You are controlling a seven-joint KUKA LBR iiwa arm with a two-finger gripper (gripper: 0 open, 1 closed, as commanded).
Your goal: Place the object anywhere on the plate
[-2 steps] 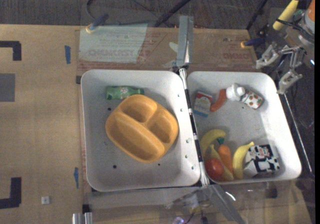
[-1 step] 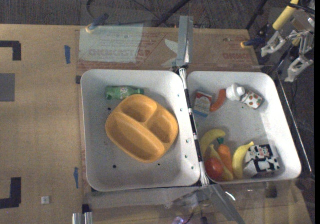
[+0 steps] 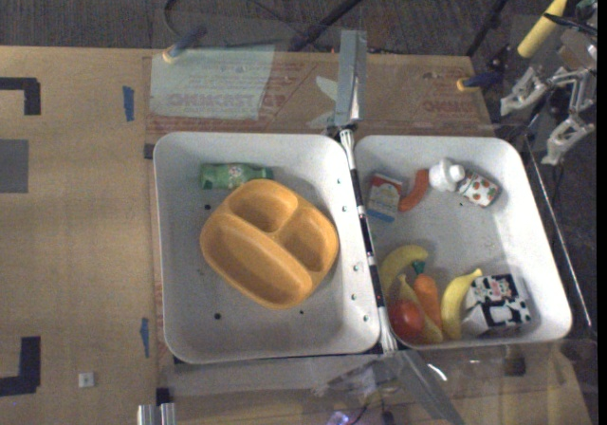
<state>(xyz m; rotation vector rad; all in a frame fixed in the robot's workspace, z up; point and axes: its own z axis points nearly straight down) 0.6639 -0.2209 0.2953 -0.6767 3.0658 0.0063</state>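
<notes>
An orange-yellow divided plate (image 3: 269, 241) lies tilted in the middle of the left bin (image 3: 180, 319). A green packet (image 3: 234, 174) lies just behind it, near the bin's far wall. The right bin (image 3: 545, 252) holds several items: a red-and-white carton (image 3: 383, 197), an orange piece (image 3: 414, 190), a white bottle (image 3: 446, 174), a spotted piece (image 3: 478, 189), two bananas (image 3: 402, 262) (image 3: 459, 298), a carrot (image 3: 428, 296), a red tomato (image 3: 406, 319) and a cow-patterned carton (image 3: 496, 304). My gripper (image 3: 546, 117) hangs open beyond the right bin's far right corner, holding nothing.
A metal divider (image 3: 349, 91) runs back from the seam between the bins. A clear sheet (image 3: 213, 83) lies on the bench behind the left bin. Cables and stand legs cross the floor at the top. Blue tape marks dot the wooden bench.
</notes>
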